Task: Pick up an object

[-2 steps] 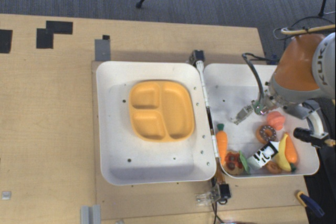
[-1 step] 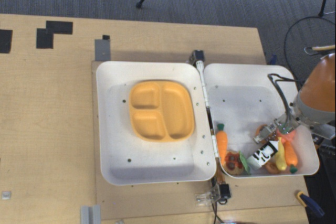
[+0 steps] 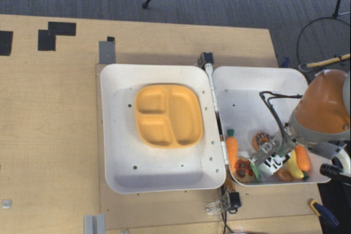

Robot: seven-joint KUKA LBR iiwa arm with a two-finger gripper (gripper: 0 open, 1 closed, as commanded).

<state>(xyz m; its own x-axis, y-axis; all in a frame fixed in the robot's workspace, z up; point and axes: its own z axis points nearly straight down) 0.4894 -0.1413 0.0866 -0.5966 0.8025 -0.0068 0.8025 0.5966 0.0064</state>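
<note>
The arm (image 3: 323, 104) comes in from the right, its orange band bulking large over the right bin (image 3: 247, 90), and the gripper (image 3: 269, 157) is down low among the toy food piled along that bin's near wall. Whether that pincer is released or clenched, I cannot tell from this angle; the metal and a black-and-white part sit right on top of the clutter and nothing shows clearly gripped. Just left of the gripper lies a carrot (image 3: 232, 152), orange with a green top, pointing lengthwise close to the bin's left wall. To the gripper's right sits another orange piece (image 3: 303, 158), and beside it something yellow (image 3: 295, 168), banana-like, against the near wall. A dark reddish item (image 3: 244, 171) lies in the near left corner, and a brownish round one (image 3: 260, 140) sits just behind the gripper. A black cable (image 3: 272, 101) loops across the bin floor toward the wrist. Over in the left bin (image 3: 120, 134) there is a yellow divided plate (image 3: 168, 115), three compartments, lying flat near the middle, well apart from the action.
</note>
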